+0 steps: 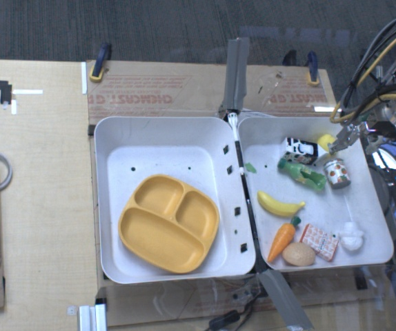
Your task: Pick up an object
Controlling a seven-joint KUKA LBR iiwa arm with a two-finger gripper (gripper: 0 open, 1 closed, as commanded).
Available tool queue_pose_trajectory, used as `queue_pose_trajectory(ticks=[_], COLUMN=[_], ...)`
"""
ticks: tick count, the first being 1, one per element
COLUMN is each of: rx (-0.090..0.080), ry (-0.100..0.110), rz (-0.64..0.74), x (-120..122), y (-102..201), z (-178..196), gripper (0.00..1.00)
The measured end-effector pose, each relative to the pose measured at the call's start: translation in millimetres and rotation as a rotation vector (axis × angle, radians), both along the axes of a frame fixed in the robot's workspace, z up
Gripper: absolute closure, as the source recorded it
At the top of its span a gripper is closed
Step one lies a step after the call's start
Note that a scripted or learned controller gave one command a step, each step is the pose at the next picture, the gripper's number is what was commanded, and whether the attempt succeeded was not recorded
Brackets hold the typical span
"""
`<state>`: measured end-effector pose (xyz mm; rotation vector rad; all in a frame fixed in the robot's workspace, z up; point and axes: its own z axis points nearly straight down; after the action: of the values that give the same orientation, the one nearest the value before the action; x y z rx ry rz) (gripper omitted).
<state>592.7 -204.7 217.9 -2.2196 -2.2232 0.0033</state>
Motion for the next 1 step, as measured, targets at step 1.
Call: queue_pose_trajectory(ticks=[1], rx=[0.000], ry=[0.001], rz=[0.058], x=[-18.4], y=[53.4], z=[-94.3], gripper=[0.00])
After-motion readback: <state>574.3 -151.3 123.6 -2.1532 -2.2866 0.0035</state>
